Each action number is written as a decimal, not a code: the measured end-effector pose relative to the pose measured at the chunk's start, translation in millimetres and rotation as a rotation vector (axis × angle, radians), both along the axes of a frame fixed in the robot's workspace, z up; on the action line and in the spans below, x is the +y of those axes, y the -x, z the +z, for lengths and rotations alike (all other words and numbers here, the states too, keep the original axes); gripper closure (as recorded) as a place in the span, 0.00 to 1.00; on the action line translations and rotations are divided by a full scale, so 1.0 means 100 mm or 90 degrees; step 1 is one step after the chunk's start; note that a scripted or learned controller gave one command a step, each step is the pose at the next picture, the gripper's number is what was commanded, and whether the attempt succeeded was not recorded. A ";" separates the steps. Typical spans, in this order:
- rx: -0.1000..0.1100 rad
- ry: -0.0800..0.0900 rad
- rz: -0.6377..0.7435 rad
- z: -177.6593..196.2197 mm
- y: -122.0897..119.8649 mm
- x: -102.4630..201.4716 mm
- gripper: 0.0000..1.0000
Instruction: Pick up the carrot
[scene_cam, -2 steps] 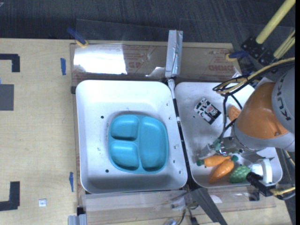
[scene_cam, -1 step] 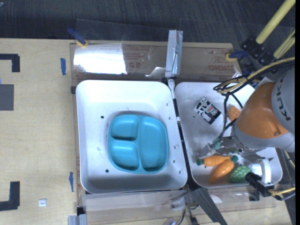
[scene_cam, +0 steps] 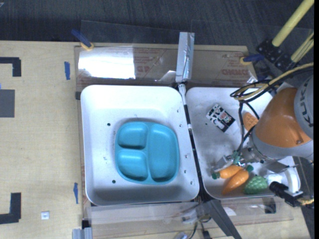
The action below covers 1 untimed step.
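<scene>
The carrot (scene_cam: 230, 172), orange with a small green tip at its left end, lies near the front of the right bin (scene_cam: 205, 133). A second orange piece (scene_cam: 236, 181) rests against its front side. The arm comes in from the right with its orange band over the bin. My gripper (scene_cam: 240, 159) hangs just above and behind the carrot's right end, mostly hidden under the wrist. Whether it touches the carrot cannot be made out.
A bumpy green toy (scene_cam: 256, 184) sits right of the orange pieces. A small black-and-white box (scene_cam: 220, 117) and another orange item (scene_cam: 248, 120) lie toward the bin's back. The left bin (scene_cam: 94, 133) holds a blue divided plate (scene_cam: 147, 151).
</scene>
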<state>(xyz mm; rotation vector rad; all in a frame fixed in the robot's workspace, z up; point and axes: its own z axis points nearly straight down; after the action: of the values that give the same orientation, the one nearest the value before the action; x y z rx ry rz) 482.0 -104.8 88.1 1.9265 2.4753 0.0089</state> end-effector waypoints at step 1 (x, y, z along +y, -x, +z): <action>-0.004 0.002 0.000 0.11 -0.02 0.00 1.00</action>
<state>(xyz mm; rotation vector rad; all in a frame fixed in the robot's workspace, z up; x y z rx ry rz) 484.0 -105.2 99.2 1.9229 2.4690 0.0122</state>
